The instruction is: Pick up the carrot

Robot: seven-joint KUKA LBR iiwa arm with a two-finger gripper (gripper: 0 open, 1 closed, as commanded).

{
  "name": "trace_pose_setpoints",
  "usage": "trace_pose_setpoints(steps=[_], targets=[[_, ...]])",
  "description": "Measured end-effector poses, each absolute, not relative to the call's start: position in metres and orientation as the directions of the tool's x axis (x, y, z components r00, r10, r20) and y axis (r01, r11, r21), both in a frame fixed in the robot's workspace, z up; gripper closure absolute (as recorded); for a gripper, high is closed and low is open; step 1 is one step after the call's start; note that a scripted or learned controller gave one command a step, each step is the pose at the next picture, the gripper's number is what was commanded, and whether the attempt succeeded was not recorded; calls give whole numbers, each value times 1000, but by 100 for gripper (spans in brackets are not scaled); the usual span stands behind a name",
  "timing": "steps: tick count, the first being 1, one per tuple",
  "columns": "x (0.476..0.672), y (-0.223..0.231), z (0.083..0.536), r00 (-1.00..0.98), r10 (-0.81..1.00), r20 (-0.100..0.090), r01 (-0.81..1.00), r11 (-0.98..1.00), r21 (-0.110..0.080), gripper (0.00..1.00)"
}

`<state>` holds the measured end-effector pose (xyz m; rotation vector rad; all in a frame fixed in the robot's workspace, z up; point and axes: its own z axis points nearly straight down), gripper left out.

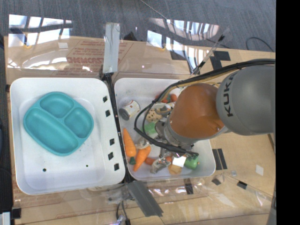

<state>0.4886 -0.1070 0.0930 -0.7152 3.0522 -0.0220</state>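
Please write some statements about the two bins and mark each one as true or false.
1. The teal plate lies in the left bin. True.
2. A carrot lies on the teal plate. False: it lies in the right bin, near the wall between the bins.
3. The arm hangs over the right bin. True.
4. The plate has one undivided compartment. False: it has three.
5. The green toy lies near the right bin's front right corner. True.
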Motion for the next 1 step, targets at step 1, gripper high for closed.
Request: trace_pose_setpoints(steps=[1], targets=[[488, -112, 93, -814, -580, -4, -580, 814, -16, 0]])
